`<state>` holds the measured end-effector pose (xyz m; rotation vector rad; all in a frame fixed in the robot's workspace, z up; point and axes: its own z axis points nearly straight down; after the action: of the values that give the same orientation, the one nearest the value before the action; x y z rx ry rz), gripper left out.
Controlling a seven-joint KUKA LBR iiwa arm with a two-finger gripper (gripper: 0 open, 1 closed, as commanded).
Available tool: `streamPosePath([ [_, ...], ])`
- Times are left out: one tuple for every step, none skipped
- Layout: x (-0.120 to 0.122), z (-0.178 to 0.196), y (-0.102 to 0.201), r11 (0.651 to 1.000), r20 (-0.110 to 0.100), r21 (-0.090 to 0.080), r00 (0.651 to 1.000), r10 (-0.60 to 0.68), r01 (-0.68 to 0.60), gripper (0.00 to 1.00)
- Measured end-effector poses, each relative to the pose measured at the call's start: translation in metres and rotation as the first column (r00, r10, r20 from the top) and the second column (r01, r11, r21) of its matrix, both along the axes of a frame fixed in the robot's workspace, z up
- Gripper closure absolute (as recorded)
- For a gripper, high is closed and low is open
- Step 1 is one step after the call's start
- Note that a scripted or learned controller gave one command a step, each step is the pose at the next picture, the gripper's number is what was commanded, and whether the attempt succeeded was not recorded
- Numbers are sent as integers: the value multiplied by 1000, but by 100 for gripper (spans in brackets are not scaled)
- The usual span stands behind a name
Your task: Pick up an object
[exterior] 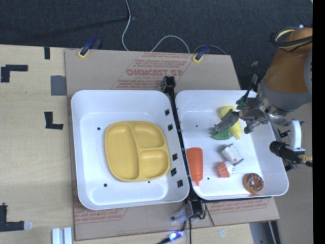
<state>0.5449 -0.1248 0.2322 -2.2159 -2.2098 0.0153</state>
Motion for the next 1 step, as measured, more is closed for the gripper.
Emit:
streamPosePath([
  [2,8,0,1000,13,-2,1000,4,-4,0],
])
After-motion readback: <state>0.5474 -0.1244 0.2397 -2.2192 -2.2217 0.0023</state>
